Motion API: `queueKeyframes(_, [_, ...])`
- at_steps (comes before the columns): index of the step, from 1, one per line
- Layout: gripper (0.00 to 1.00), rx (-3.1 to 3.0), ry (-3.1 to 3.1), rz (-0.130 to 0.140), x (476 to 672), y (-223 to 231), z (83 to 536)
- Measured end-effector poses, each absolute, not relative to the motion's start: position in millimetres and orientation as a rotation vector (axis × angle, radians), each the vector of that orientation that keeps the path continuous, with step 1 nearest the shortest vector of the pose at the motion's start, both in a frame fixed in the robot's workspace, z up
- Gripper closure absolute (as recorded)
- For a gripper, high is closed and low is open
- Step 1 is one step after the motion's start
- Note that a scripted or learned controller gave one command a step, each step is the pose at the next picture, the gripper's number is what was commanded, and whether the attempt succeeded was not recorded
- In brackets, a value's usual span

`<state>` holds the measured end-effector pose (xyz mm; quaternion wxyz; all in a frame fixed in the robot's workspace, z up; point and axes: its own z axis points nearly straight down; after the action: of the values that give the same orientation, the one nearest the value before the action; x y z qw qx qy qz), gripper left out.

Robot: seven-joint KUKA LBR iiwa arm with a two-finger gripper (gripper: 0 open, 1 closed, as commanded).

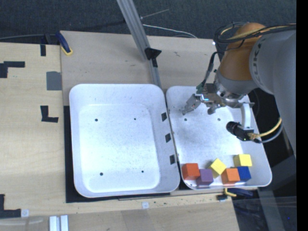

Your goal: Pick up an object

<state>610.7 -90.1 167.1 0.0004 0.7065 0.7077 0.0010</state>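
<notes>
The grey arm with its orange band reaches in over the right-hand shallow white plastic bin (219,129), and its claw (201,105) hangs above the bin's far end with its two metal fingers spread apart and nothing between them. The things to pick are all at the opposite, near end of that bin, well apart from the claw: an orange foam cube (190,170), a purple cube (206,176) touching it, a tilted yellow cube (218,166), a second orange cube (231,175) with a blue cube (243,173) pressed against it, and a second yellow cube (243,160) just behind those. The left-hand white bin (118,138) on the pale wooden worktop (96,61) carries no blocks.

The risk, as I judge it, is in the crowding. The cubes sit so close that a descending finger could land on top of a neighbour instead of sliding beside the target, or pinch two at once and let both slip. They also lie near the bin's curved front wall, so a finger could strike the rim. Closing where the claw hangs now would grasp only air.
</notes>
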Motion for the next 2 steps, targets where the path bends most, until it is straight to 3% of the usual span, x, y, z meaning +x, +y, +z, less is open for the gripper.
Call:
queueKeyframes(1, [0.0, 2.219, 2.224, 0.001, 597.8, -75, 194])
queueKeyframes(2, [0.0, 2.224, 2.222, -0.005, 571.2, -85, 192])
